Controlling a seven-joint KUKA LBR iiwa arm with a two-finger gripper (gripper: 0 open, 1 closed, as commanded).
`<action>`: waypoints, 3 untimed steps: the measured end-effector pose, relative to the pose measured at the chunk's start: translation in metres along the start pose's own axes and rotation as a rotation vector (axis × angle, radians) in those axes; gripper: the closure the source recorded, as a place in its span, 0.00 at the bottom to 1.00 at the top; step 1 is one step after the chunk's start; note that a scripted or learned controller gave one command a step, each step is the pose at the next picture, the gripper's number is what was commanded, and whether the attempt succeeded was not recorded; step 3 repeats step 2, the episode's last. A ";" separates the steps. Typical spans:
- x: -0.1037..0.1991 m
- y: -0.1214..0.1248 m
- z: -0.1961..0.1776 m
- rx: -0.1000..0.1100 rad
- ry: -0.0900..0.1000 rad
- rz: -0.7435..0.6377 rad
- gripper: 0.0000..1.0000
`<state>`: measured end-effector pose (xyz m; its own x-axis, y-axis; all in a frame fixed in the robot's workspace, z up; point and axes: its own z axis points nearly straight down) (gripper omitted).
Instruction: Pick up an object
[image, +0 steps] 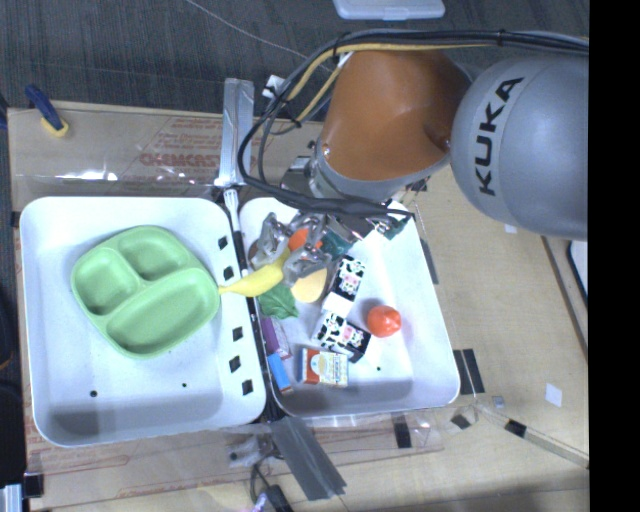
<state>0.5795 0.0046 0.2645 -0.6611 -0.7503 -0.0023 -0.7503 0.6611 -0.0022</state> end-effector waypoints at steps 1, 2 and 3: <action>0.044 0.069 0.001 -0.002 0.001 -0.152 1.00; 0.042 0.059 0.022 -0.005 0.003 -0.287 1.00; 0.042 0.059 0.022 -0.005 0.003 -0.287 1.00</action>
